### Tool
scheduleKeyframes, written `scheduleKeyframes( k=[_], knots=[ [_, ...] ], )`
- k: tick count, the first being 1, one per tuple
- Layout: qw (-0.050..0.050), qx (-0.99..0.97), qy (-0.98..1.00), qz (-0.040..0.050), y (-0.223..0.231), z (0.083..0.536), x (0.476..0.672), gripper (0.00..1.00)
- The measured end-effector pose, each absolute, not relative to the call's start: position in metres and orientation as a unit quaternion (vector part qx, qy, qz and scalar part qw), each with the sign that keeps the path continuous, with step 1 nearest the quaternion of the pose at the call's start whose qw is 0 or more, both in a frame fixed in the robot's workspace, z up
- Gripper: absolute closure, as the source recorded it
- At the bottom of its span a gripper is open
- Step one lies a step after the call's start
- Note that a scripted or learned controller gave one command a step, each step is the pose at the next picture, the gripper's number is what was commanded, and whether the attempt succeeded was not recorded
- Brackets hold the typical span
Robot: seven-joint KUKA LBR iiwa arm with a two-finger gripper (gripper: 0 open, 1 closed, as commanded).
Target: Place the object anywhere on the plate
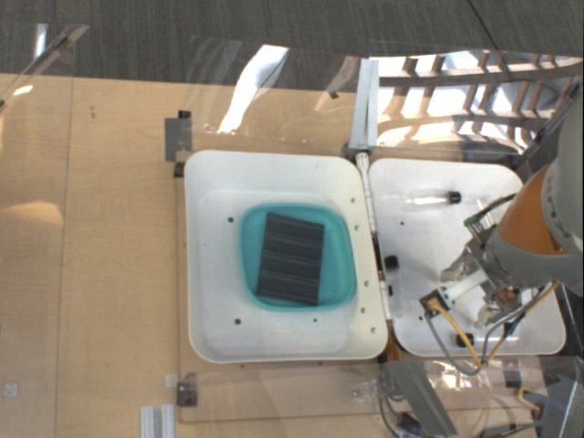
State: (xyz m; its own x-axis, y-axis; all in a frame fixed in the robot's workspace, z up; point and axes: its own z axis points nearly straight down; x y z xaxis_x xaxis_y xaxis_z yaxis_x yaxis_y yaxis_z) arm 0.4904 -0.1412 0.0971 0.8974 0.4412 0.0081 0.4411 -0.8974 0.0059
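A teal square plate (340,272) lies in the middle of the left bin (210,245). A dark grey ribbed rectangular object (291,258) rests flat on the plate, slightly tilted, well inside its rim. My gripper (476,292) hangs low over the front part of the right bin (411,235), far to the right of the plate and the object. Cables and the wrist housing crowd around it.
In the right bin a thin white stick with a black tip (438,196) lies near the back, and a small black piece (391,263) sits by the left wall. A metal divider (365,117) stands behind the bins. The bare wooden bench (91,245) stretches to the left.
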Motion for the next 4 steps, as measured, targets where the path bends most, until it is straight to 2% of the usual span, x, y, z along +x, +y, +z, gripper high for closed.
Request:
scheduleKeyframes(
  k=[1,2,3,4],
  knots=[
    [0.001,0.973,0.231,0.005,-0.14,0.107,0.492,1.0],
    [0.002,0.986,0.165,0.0042,-0.088,0.308,0.509,1.0],
    [0.001,0.986,0.166,0.0033,-0.088,0.308,0.508,0.0],
    [-0.001,0.994,0.107,-0.0007,-0.098,0.123,0.489,0.0]
  ],
)
